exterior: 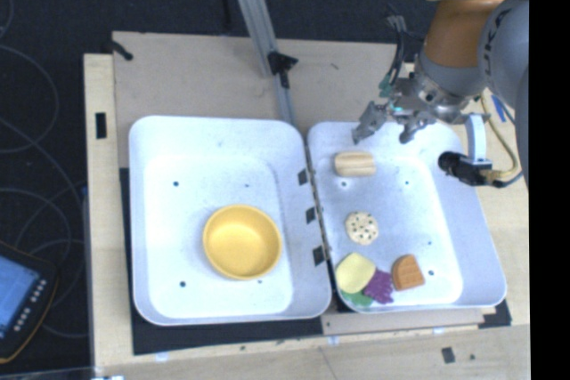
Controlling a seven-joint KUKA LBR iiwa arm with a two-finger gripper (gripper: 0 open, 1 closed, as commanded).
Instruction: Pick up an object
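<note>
My gripper [385,133] hangs over the far edge of the right bin [463,218], open, with nothing between its two fingers. Just below and left of it lies a tan bread roll [354,164]. Further toward the front sits a round chocolate-chip cookie [361,228]. In the bin's near left corner cluster a yellow-green fruit [354,271], a purple bunch of grapes [380,287] and an orange-brown bread piece [408,271].
The left bin [169,156] holds a yellow bowl [241,241]. A grey metal bar [254,4] slants down from the top toward the gap between the bins. Black clips line the divide between the bins.
</note>
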